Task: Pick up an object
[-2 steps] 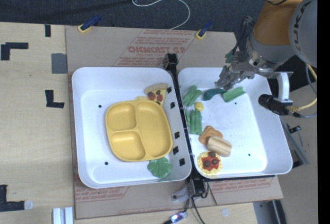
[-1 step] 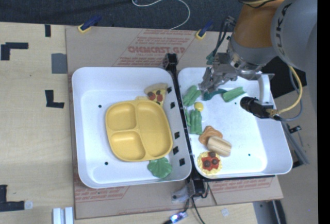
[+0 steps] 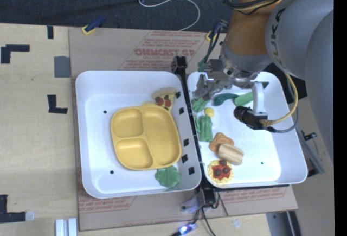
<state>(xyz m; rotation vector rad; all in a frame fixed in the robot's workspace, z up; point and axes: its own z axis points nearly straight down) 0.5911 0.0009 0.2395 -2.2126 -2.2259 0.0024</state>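
Observation:
My gripper (image 3: 207, 87) hangs low over the far left part of the right bin (image 3: 282, 159), close to the wall between the two bins. Just below it lie a small green piece (image 3: 199, 104) and a little yellow piece (image 3: 209, 113). To its right rest a teal piece (image 3: 223, 99) and a light green piece (image 3: 244, 99). Further toward the front sit a green pickle-like toy (image 3: 205, 128), a hot dog bun (image 3: 226, 150) and a small round pizza (image 3: 219, 171). The gripper body hides whatever is directly under it.
The left bin (image 3: 92, 121) holds a yellow divided plate (image 3: 145, 137), a pizza slice (image 3: 165, 98) at the plate's far edge and a green lettuce leaf (image 3: 168, 176) near the front. A black cable loops from the arm over the right bin's middle. A white cord lies on the bench behind.

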